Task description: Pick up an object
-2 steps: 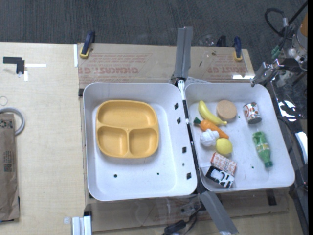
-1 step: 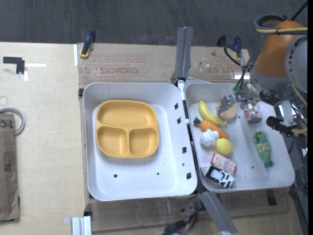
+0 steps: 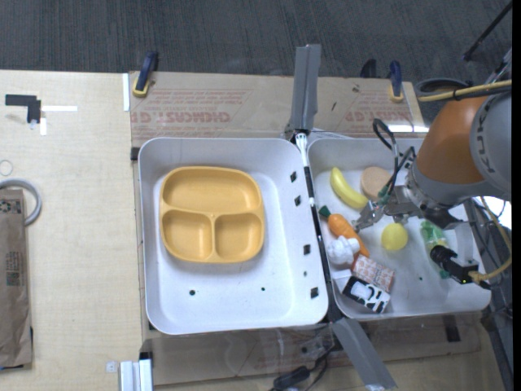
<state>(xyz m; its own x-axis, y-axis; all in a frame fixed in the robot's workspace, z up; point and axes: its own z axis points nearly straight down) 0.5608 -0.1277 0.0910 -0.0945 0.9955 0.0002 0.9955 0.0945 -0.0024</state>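
The grey KUKA arm [image 3: 488, 137] reaches in from the right edge of the camera view, its broad orange band [image 3: 449, 145] sitting just above the wrist. Below the band the grey wrist section [image 3: 431, 192] angles down and to the left. At its end the small two-finger metal gripper [image 3: 368, 217] points leftward and downward, low over the right-hand side of the bench. Thin dark cables [image 3: 389, 145] loop alongside the wrist.

Bright, even overhead light washes the two white bins [image 3: 155, 243], leaving only faint shadows. The dark floor [image 3: 203, 15] stays dim. Small items at right look soft, possibly slightly blurred.
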